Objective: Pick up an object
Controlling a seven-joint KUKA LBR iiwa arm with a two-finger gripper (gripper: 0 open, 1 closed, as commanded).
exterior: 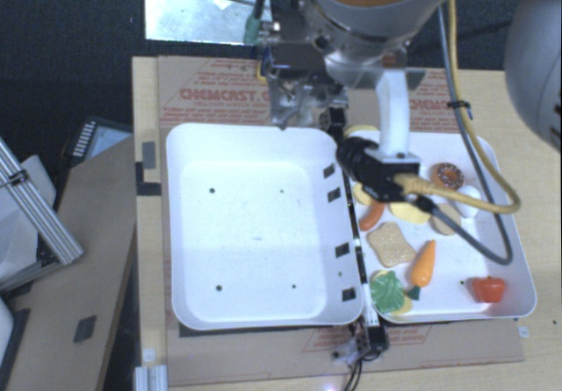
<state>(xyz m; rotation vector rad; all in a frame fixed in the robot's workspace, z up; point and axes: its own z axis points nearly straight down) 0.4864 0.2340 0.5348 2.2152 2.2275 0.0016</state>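
Observation:
My gripper (297,108) hangs over the far rim of the left bin (189,205), near the wall shared with the right bin (514,266). I see nothing held under it. The toy foods all lie in the right bin: a doughnut (448,176), a carrot (423,264), a red tomato-like piece (488,289), a green leafy piece (387,291), a tan cracker (391,244), a small orange sausage (372,214) and a yellow banana-like piece (413,209). The arm's wide wrist hides the far part of the right bin.
A white post (395,121) with a black fitting (369,165) and a yellow cable (487,196) crosses the right bin's near-left part. Black clips (338,222) line the wall between the bins. Cardboard (211,90) lies under both bins.

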